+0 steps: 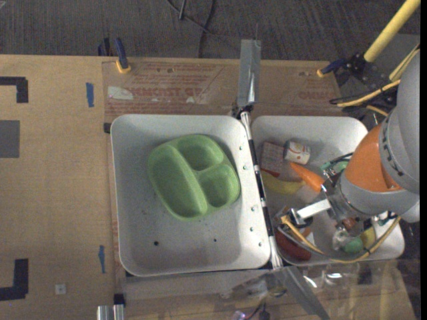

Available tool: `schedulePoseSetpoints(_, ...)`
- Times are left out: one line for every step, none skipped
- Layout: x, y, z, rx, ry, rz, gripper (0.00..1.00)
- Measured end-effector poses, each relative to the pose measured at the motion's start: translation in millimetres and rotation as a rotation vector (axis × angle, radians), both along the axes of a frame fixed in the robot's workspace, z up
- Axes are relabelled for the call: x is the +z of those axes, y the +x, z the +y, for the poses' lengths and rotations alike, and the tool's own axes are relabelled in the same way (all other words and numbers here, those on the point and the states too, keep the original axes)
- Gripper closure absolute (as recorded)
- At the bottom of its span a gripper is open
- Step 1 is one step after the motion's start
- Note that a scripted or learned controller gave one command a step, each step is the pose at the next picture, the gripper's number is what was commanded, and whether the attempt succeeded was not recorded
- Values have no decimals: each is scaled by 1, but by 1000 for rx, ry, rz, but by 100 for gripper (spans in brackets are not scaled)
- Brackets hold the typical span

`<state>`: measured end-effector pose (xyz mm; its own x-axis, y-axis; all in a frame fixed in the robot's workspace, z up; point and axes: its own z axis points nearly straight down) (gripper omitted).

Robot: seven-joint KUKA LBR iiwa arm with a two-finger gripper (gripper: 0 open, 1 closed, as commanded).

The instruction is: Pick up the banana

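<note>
Presently, left to right. Left shallow white plastic bin [133,199]: holds one green three-compartment plastic plate [193,177], lying flat. Right shallow white plastic bin [313,127]: holds a brown waffle-patterned block [273,156], a small white cup-like item [297,152], an orange carrot-shaped toy [308,177], a dark red rounded item [292,246] and the yellow plastic banana [282,183], which lies against the bin's left wall beneath the carrot, partly covered. Task status: banana unlifted, judged not yet grasped; the pick remains. Grey arm with orange band, two-finger gripper [333,213]: lowered over the right bin's near half, just beside the banana; its opening and any contents cannot be told, being hidden by wrist and cables.
</note>
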<state>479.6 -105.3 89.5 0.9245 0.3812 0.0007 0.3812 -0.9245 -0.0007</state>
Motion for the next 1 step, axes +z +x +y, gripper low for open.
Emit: schedulePoseSetpoints(-1, 2, 10, -192, -8, -11, 0)
